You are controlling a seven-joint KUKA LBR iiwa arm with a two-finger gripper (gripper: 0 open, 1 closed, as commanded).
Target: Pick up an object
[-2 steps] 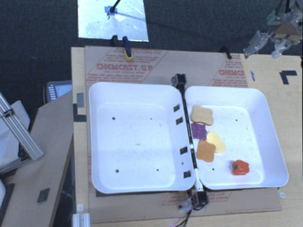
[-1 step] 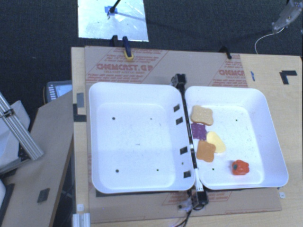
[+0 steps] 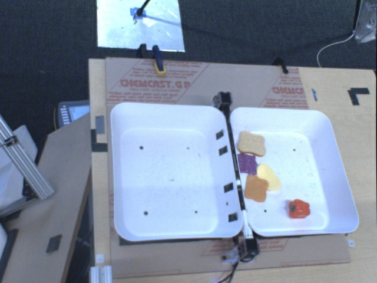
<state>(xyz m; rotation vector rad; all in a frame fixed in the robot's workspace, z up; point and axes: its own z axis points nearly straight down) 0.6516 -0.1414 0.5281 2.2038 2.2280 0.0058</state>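
Note:
The right bin (image 3: 330, 140) holds a few toy food pieces along its left side. A tan bread slice (image 3: 251, 144) lies highest. Below it sits a purple piece (image 3: 247, 163), then a pale yellow piece (image 3: 268, 177) and an orange-brown slice (image 3: 256, 188) touching each other. A red pepper-like toy (image 3: 299, 209) rests alone near the bin's front.
The left bin (image 3: 126, 158) stands beside the right one, joined by a black clipped divider (image 3: 231, 158). Both sit on a cardboard sheet (image 3: 194, 78) on the wooden bench. A metal plate (image 3: 140, 16) lies behind, and a cable (image 3: 330, 46) trails at the back right.

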